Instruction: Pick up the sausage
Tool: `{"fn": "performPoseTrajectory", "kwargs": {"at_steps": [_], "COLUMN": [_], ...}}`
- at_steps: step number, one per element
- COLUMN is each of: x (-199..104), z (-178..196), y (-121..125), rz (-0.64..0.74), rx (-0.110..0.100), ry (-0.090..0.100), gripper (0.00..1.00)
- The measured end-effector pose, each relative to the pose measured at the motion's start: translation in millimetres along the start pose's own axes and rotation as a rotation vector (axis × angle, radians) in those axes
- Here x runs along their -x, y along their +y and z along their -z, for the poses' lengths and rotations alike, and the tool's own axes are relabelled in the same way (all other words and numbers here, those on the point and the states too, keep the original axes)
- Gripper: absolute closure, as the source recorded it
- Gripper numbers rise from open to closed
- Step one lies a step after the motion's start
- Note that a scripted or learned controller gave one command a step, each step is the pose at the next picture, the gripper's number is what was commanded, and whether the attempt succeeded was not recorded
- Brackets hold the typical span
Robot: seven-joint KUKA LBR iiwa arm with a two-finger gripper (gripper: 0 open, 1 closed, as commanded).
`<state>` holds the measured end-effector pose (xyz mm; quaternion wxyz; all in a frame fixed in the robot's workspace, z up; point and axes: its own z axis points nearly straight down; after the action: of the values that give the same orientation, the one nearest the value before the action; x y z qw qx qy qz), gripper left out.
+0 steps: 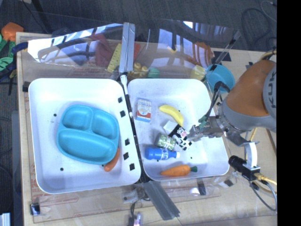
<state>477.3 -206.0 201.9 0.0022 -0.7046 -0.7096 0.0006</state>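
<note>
From above the bench, the small reddish-orange toy sausage (112, 163) lay in the left white bin (42, 173), tucked against the near right edge of the sky-blue moulded plastic compartment tray (88, 133), part of it hidden under the tray's rim, and close to the divider between the bins. The grey arm with its orange band (251, 98) reached in from the right, and its two-finger gripper (194, 133) hung over the right white bin (202, 86), well apart from the sausage and beside a black-and-white patterned toy (181, 138); whether the claw was open or closed I could not tell from where it sat. Around it in that bin were a yellow plastic banana (170, 113), a small red-and-white carton (143, 110), a green can on its side (165, 141), a blue bottle lying flat (159, 153) and an orange toy carrot with a green tip (176, 171) along the near wall. The sausage looked to me like a light, smooth bit of play food, probably hollow plastic or rubber, likely slick and apt to roll or squirt out of a pinch. I would judge the best hold to be across its narrow width at the exposed near end, fingers set clear of the tray's edge, since the tray crowded one side and the bin wall was near the other.
</note>
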Motion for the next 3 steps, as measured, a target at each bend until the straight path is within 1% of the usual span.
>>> {"fn": "performPoseTrajectory", "kwargs": {"at_steps": [1,2,3], "x": [3.8,3.5,3.7], "z": [-17.5,-26.7,-26.6], "y": [-0.2,0.2,0.1], "rz": [0.220,0.409,0.723], "rx": [0.000,0.000,-0.001], "ry": [0.000,0.000,0.001], "gripper": [1.00,1.00,1.00]}}
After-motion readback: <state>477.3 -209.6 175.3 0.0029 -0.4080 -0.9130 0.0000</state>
